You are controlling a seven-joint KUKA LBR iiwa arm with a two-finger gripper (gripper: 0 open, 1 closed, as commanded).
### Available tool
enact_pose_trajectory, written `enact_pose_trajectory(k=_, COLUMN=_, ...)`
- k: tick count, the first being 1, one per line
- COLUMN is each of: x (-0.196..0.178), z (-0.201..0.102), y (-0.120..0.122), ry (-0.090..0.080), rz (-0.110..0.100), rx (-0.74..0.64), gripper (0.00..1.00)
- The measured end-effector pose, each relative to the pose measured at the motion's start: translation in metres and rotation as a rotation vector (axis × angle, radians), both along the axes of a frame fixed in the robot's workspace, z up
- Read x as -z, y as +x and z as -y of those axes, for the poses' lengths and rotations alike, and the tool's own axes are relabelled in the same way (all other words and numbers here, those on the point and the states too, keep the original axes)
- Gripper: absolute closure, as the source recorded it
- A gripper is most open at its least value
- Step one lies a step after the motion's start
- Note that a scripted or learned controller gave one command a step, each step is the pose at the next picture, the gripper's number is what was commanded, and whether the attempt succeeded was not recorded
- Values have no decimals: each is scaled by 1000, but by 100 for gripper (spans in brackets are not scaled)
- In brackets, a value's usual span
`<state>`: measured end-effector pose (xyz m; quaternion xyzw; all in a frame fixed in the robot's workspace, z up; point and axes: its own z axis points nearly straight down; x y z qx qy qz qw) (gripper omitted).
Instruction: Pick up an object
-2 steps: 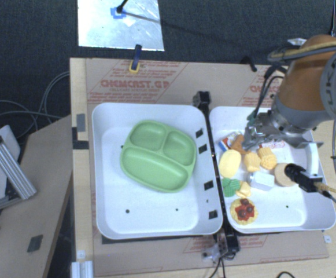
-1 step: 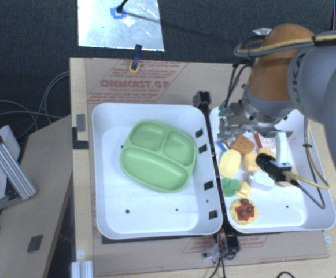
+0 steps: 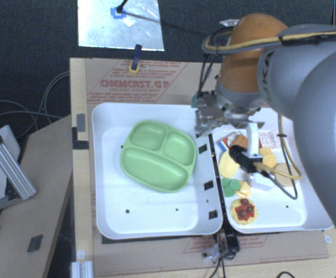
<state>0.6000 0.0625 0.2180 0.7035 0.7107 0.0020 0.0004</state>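
Tool (image 3: 205, 120) low over the divider between bins; grip state unclear. Toy food pile (image 3: 246, 175) lies in right bin, green tray (image 3: 158, 155) in left. Nothing lifted yet.

The arm (image 3: 306, 80) runs off the frame at three o'clock and covers much of the right bin (image 3: 283, 216). Its bulk hides the gripper's fingertips.
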Motion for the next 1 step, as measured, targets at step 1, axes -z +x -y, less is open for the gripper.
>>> enact_pose_trajectory(k=1, x=1, z=-38, y=26, ry=0, rz=0, rx=2, gripper=100)
